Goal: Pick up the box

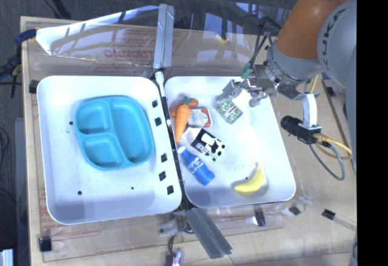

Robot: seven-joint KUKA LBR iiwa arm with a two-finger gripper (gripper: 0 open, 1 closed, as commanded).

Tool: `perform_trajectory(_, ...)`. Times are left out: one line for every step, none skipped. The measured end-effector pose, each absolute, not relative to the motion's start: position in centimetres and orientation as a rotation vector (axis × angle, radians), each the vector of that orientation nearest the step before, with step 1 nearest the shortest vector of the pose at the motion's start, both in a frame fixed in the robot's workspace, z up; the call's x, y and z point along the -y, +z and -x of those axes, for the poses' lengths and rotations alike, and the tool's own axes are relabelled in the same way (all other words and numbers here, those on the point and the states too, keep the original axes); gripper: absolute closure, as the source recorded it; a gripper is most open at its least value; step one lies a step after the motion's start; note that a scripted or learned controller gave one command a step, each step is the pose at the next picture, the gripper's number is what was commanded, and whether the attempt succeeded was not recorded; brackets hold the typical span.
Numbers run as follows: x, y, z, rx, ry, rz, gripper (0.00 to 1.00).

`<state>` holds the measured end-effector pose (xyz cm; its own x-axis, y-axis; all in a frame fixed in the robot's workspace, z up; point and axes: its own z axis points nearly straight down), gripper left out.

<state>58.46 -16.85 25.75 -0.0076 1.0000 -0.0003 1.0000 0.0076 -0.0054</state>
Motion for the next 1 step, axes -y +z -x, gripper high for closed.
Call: perform_trajectory(17.07,10.59,-61.07,2.345,0.003,2.089,0.00)
